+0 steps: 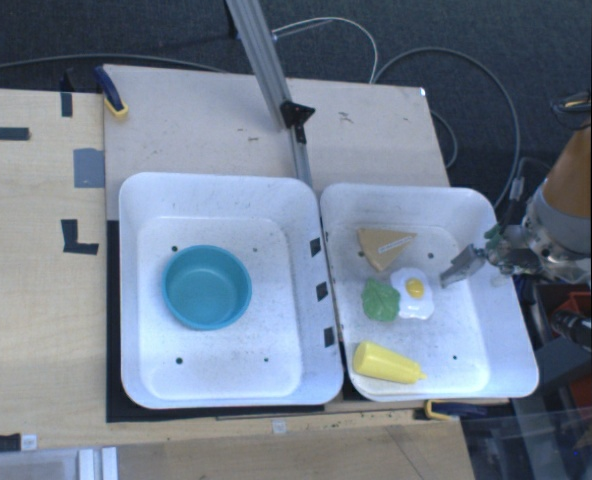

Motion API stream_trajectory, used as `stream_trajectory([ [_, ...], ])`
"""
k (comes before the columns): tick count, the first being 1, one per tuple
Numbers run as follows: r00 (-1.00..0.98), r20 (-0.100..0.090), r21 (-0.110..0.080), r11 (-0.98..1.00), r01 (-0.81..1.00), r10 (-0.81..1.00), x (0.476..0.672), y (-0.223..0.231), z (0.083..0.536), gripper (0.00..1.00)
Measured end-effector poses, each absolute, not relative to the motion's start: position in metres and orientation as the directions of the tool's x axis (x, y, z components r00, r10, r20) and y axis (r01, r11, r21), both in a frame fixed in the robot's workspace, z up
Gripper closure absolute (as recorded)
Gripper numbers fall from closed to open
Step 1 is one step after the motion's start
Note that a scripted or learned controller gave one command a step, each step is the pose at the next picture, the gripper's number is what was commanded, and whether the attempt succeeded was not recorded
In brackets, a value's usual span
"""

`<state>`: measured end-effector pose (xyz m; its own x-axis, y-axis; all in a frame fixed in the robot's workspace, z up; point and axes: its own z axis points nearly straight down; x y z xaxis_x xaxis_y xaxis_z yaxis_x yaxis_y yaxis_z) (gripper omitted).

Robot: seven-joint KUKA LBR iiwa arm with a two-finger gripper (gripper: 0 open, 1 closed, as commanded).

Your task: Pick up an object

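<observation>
Most of the arm (pixel 566 193) is cut off at the right edge, so you see only its orange band, a grey part under it, and the wrist reaching into the right bin (pixel 496 363). Its gripper (pixel 456 268) is small and blurred there; you can make out one grey finger-like part that points down and left over the bin floor, but I cannot tell how far it is open, and nothing is seen between its fingers. It is near the egg (pixel 414 295) but apart from it, and it does not touch any object. That fried egg toy lies in the middle of the right bin, touching a green leafy piece (pixel 380 301) on its left. A tan wedge (pixel 383 246) lies above them, and a yellow piece (pixel 385 364) lies below, near the front wall. In the left bin (pixel 141 368) you see a blue bowl (pixel 208 287), upright, well apart from the arm.
</observation>
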<state>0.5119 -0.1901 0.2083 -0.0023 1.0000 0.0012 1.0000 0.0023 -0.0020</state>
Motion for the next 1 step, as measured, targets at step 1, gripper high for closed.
stream_trajectory([
  [1,-0.002,0.001,-0.002,0.002,1.0,1.0,0.5119,-0.1902,0.2083,0.0],
])
